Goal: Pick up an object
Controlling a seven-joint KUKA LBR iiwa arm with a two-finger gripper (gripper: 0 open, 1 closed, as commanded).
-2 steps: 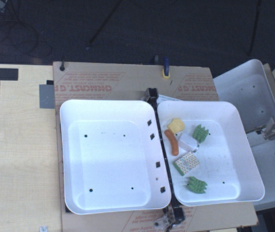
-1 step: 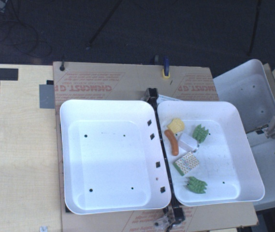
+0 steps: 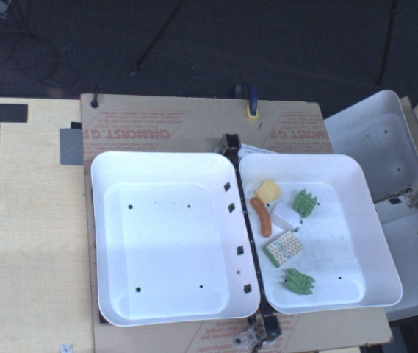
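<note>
The right bin (image 3: pixel 374 271) holds several small objects near its left side. A yellow lump (image 3: pixel 268 191) lies at the top, with an orange sausage-shaped piece (image 3: pixel 261 216) just below and left of it. A white block (image 3: pixel 285 216) sits between them and a green leafy piece (image 3: pixel 305 203). A speckled yellow-green block (image 3: pixel 284 248) lies lower down, and a second green leafy piece (image 3: pixel 298 282) rests near the bin's front.
The left bin (image 3: pixel 109 197) stands beside the right one, joined by a black divider with clips (image 3: pixel 239 219). Both rest on a brown cardboard sheet (image 3: pixel 164 123) on a light wooden bench. A grey metal plate (image 3: pixel 381 134) lies to the right.
</note>
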